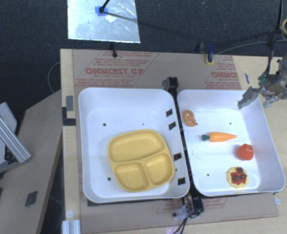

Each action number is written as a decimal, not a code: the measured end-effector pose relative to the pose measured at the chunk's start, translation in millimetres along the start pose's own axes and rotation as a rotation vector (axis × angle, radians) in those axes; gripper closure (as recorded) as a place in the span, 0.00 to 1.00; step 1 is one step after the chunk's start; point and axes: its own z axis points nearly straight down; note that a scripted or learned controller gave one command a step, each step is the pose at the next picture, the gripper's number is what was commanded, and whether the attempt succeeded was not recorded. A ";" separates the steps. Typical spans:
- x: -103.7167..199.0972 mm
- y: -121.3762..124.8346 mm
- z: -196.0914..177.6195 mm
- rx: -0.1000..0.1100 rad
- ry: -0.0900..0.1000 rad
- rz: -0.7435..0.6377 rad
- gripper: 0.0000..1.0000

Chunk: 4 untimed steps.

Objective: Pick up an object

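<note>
Waiting in the right white bin [272, 156] — a small tart-like toy topped with red berries [238, 176], a red tomato-like ball [245, 151], an orange plastic carrot [220, 137], likely light, stiff and slick; grip the carrot mid-body — while the gripper [254, 95] hovers at the far rim, pincer state impossible to tell.

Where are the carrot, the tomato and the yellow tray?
carrot [220, 137]: camera view, middle of its orange body.
tomato [245, 151]: camera view, centre of its red top.
yellow tray [133, 149]: camera view, floor of its large upper compartment.
</note>
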 end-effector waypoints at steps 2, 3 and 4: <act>-3.2 3.3 55.2 -0.006 -0.002 0.000 0.00; -2.2 -5.8 112.3 -0.006 -0.001 0.000 0.00; -1.8 -5.6 157.5 -0.007 -0.001 0.000 0.00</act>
